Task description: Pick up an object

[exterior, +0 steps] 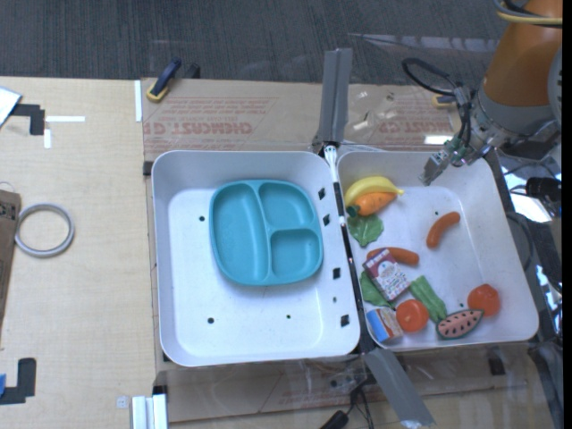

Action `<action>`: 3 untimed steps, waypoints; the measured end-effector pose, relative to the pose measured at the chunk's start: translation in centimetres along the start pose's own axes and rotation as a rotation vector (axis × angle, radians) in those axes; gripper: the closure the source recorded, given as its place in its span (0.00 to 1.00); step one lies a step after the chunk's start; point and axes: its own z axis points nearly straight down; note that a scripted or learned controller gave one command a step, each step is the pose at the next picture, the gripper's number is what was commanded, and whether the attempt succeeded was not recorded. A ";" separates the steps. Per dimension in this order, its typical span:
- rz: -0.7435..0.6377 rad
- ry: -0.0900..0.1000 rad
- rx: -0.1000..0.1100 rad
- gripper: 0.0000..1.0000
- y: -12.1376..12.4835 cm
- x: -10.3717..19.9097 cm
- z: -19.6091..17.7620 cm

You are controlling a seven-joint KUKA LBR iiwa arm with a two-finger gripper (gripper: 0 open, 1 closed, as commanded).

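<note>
Here the arm (523,61) leans in from far right; jaws (438,166), state unreadable, hover over the right bin's (514,266) far edge. Banana (371,187) lies just left, uncontacted.

One fixed camera looks down slantwise on both bins (170,239) from above.

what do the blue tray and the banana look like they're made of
Blue tray: likely moulded plastic, matte, one even colour with rounded compartment walls. Banana: seems a plastic toy, smooth and uniformly yellow with a slight sheen.
</note>
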 end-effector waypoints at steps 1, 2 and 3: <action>0.000 0.001 0.001 0.00 0.0 0.0 0.0; 0.112 0.002 0.003 0.00 -5.9 -2.5 10.4; 0.113 -0.001 0.000 1.00 -5.9 -2.6 9.3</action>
